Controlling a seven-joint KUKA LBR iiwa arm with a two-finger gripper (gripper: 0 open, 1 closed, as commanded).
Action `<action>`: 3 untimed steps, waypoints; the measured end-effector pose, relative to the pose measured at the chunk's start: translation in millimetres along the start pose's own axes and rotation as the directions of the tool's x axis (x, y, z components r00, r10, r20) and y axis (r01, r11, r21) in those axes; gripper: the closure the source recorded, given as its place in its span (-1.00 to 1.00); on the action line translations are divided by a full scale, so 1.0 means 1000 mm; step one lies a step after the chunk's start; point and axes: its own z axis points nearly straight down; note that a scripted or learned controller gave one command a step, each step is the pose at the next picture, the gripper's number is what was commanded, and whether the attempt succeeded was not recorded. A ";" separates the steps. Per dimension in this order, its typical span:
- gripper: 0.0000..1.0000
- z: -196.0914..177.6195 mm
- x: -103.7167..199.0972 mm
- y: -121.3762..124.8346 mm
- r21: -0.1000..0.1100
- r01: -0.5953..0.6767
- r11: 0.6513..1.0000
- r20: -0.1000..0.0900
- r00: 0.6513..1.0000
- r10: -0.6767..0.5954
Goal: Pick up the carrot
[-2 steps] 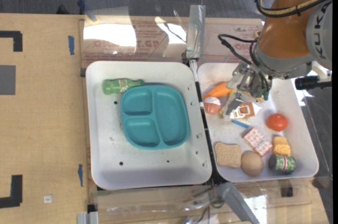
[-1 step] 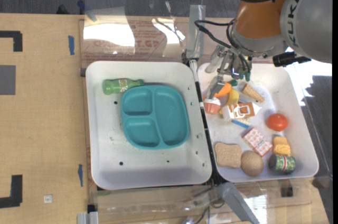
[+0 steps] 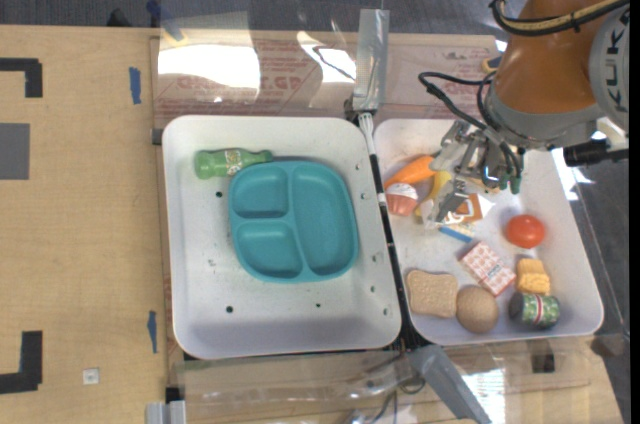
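Note:
The carrot (image 3: 413, 171), orange and short, lies at the upper left of the right bin (image 3: 585, 297), close to the divider between the bins. My gripper (image 3: 462, 180) hangs just to the carrot's right, low over the bin, below the arm's orange band (image 3: 545, 52). It stands over a small orange packet (image 3: 467, 208) and a yellow piece (image 3: 441, 208). Nothing of the carrot shows inside the gripper.
The left bin (image 3: 190, 292) holds a teal divided plate (image 3: 293, 217) and a green bottle (image 3: 232, 161). Around the carrot are a red-and-white cup (image 3: 401, 200), a tomato (image 3: 525, 231), a pink box (image 3: 487, 267), a bread slice (image 3: 432, 293), a potato (image 3: 477, 308), corn (image 3: 533, 275) and a can (image 3: 537, 310).

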 end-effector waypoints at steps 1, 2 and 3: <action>-1.00 0.001 -0.034 0.029 -0.003 0.013 1.000 0.002 1.000 -0.013; -1.00 0.067 -0.055 -0.008 -0.004 -0.284 0.959 0.023 0.959 0.284; -1.00 0.098 -0.060 -0.016 -0.002 -0.065 0.998 0.006 0.998 0.065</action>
